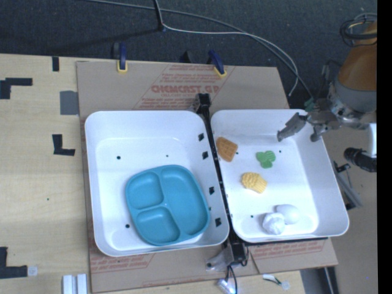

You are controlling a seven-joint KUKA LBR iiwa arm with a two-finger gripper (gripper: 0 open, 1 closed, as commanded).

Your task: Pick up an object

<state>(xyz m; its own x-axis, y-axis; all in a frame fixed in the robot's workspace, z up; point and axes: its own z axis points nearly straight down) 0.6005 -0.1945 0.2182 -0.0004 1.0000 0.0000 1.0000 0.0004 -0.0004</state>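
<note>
A: Wooden table [37, 182] under everything, cardboard sheet on it, two white bins side by side. Nearest us, what's in the right bin [318, 182]?

B: Starting at its 6 o'clock edge: a white lumpy toy [278, 218]. Further in sits a yellow corn-like piece [253, 182], long axis running roughly 10 to 4 o'clock. Beyond that a small green piece [266, 158], and at 10 o'clock an orange waffle-like piece [226, 149].

A: And the left bin [101, 133]?

B: A blue divided plate [166, 204], near its front.

A: Where's the gripper [304, 126]?

B: At the far right rim, about 1 o'clock in the right bin. Its fingers are spread apart and hold nothing.

A: Closest target?

B: I'd judge the green piece: it lies toward 8 o'clock from the fingers, near but apart. It looks clumped, with no clear long axis.
</note>
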